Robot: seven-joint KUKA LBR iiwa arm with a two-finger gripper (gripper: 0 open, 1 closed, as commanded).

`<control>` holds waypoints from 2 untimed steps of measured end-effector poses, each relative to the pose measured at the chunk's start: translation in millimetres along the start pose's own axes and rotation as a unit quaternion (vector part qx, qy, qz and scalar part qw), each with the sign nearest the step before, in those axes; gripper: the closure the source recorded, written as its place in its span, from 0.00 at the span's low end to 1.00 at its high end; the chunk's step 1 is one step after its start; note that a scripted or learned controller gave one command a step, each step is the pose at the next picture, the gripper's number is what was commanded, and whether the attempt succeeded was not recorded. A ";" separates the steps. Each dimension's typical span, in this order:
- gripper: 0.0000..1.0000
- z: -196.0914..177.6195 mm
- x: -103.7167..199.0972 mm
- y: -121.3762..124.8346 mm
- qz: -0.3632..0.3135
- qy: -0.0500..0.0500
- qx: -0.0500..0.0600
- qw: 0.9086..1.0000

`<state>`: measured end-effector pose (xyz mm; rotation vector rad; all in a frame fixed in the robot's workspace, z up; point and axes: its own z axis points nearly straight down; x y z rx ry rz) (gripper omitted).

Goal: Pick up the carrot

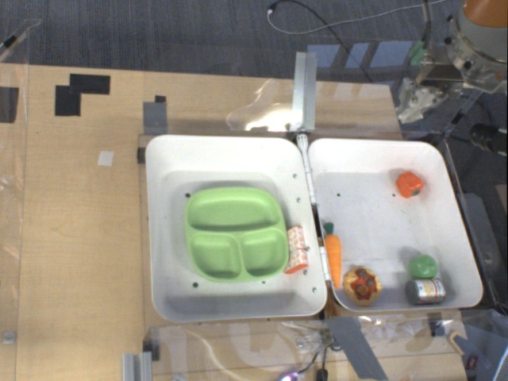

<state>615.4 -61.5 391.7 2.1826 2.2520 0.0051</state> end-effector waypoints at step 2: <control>1.00 207.0 35.5 -49.7 0.058 0.001 0.002 0.998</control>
